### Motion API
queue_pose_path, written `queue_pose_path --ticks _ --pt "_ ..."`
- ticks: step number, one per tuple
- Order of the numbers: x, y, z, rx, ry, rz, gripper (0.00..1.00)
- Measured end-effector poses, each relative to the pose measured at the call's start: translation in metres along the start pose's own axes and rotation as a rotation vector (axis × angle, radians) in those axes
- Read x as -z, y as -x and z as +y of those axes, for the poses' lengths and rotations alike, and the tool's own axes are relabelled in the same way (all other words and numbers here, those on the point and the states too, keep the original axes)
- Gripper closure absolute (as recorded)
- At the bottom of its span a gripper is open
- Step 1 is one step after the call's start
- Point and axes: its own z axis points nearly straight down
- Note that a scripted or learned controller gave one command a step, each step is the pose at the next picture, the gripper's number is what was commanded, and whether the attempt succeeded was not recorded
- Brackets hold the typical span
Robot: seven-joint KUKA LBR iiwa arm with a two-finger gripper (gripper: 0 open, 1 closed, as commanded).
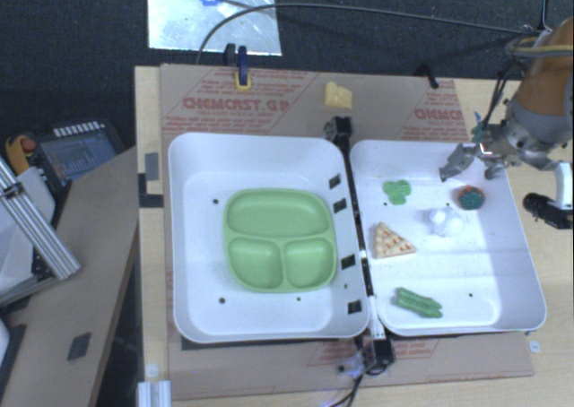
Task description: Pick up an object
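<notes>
Round teal-and-red toy [469, 197] lies in upper right of right white bin [502, 307], just below-right of gripper [473, 161]. Nearby: small white lump [442, 219], green leafy piece [396, 189], tan waffle wedge [391, 241], green pod [419, 303]. Left bin [193, 217] w/ green divided plate [279, 239]. Gripper hangs over bin; finger spread: can't tell.

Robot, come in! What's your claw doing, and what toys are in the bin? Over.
Gripper open, holding nothing, over right bin. Round toy just below it. Nothing in the way.
</notes>
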Motion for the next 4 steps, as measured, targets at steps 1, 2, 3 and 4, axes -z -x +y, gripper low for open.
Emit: queue_pose_path --ticks 1,2,3,4 --pt "-0.039 -0.001 -0.003 -0.002 0.008 -0.004 0.00" --pt "-0.073 -0.001 -0.003 0.000 0.000 0.000 0.00" --pt "-0.060 -0.001 -0.001 0.003 0.006 -0.002 1.00" --pt "-0.014 0.002 0.005 0.000 0.006 -0.001 1.00"
